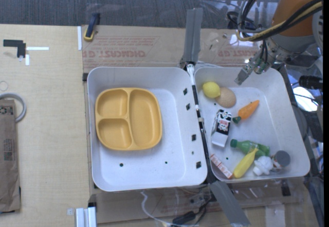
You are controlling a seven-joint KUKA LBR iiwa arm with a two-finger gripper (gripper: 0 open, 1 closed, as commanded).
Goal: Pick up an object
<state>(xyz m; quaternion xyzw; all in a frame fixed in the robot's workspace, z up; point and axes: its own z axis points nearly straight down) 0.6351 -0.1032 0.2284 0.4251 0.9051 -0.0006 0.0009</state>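
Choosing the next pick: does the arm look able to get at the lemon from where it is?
Probably yes. The tool hangs above the right bin's far edge, and the lemon lies uncovered near it; only the brown potato touching its side might crowd a grasp.

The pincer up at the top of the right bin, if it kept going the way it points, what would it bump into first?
The pincer slants down and leftward. Straight along that line, it would probably meet the tan egg-shaped object beside the lemon first, though one slanted view leaves depth uncertain; it could reach the right bin floor before them.
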